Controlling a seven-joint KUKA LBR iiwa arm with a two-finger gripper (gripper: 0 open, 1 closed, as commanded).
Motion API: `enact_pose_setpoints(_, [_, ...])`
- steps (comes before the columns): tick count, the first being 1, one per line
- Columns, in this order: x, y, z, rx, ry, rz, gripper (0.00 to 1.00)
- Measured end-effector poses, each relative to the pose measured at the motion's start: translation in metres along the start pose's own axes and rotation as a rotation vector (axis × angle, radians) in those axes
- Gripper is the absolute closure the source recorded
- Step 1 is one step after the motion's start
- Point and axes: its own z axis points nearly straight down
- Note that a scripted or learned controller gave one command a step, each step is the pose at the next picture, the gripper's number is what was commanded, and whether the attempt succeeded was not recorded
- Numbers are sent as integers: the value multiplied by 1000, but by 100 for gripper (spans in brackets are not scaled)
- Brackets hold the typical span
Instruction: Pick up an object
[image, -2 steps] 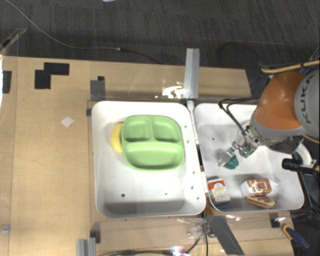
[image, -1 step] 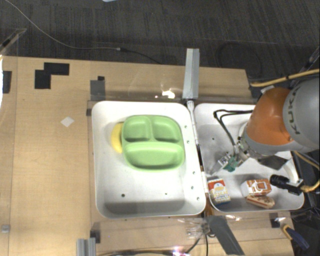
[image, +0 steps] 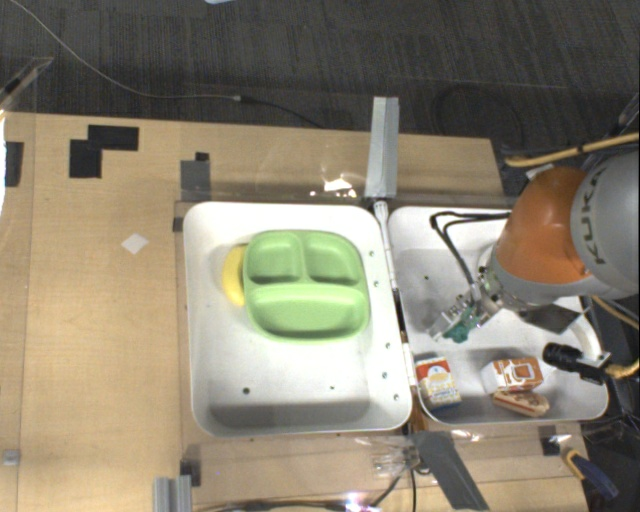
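Though hovering above the right bin (image: 420, 240) with nothing visibly held, aperture of gripper (image: 455, 325) impossible to tell; small carton (image: 436, 381) just below-left of it, likely to be missed or nudged against the wall.

camera: fixed overhead | slanted down | both bins (image: 200, 330) framed | arm (image: 560, 235) from right

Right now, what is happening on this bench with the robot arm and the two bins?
A grey and orange robot arm reaches into the right bin, and its gripper hangs low over the bin floor, with nothing visibly held. Nearer the front of that bin lie a small red and white carton and a wrapped snack pack. The left bin holds a green divided tray with something yellow beside it.
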Motion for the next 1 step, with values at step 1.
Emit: enact_pose_setpoints(1, [35, 93, -134, 14, 9, 256, 100])
